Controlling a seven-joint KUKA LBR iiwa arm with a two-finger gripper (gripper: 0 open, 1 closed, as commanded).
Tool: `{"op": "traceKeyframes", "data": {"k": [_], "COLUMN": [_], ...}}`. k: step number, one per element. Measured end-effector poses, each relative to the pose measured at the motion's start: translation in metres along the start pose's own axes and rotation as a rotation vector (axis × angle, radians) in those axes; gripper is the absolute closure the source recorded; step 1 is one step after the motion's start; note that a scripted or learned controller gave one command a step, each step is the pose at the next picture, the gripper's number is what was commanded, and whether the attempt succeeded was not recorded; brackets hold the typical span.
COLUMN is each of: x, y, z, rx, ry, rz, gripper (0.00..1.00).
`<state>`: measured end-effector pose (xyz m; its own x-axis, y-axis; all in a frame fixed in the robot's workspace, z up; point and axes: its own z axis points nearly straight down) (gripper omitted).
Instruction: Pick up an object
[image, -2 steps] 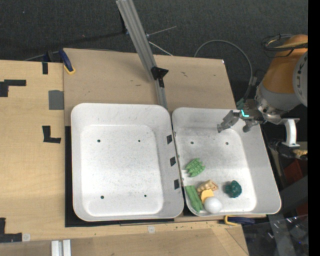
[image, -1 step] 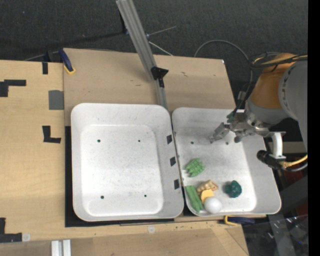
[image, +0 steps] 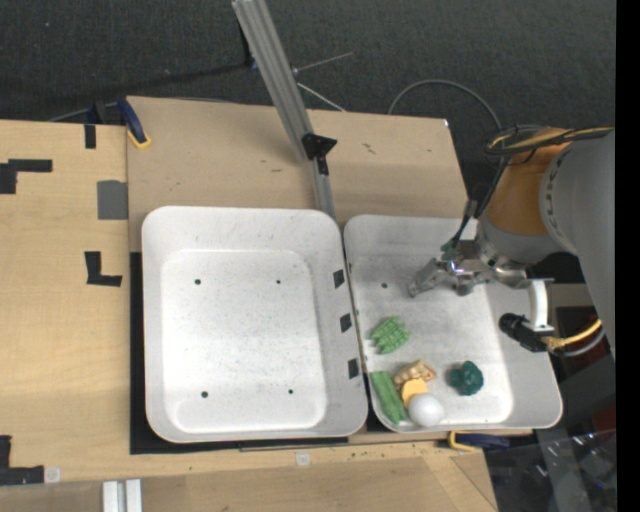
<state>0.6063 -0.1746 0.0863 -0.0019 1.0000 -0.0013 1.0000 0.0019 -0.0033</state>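
Observation:
The right bin holds several small objects near its front. A light green ridged piece lies in the middle. A dark teal lump sits toward the front right. At the front edge are a white ball, a green stick and a tan and yellow piece, bunched together. My gripper hangs over the upper middle of this bin, up and to the right of the ridged piece and apart from all the objects.
The left bin lies beside the right one, joined by dark clips. A slanted metal pole crosses the back of the bench. The grey arm with its orange band fills the right side.

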Motion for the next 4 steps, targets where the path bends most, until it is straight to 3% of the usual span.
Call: {"op": "traceKeyframes", "data": {"k": [1,2,4], "x": [0.0,-0.003,-0.009], "y": [0.001,-0.005,0.011], "z": [-0.012,-0.072,-0.187], "rx": [-0.001,-0.007,-0.01], "ry": [0.0,0.0,-0.001], "rz": [-0.001,0.002,0.0], "gripper": [1.0,1.0,1.0]}}
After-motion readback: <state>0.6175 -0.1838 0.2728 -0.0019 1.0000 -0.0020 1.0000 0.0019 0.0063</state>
